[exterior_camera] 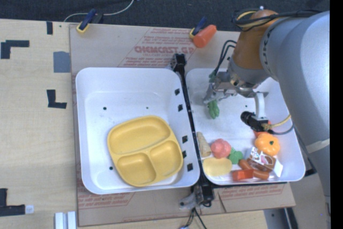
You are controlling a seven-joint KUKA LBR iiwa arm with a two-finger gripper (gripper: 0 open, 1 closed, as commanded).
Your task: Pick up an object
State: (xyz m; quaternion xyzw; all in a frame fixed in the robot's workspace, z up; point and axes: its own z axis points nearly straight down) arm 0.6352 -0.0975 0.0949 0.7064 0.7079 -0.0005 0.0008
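Camera view shows the pincer point(214, 98) over the right bin point(230, 115), its fingers closed on a small green object point(214, 110) hanging just below them, with the pink ball point(220, 148) further below and the yellow tray point(144, 149) far left.

One fixed overhead camera, slanted over both bins point(86, 115).
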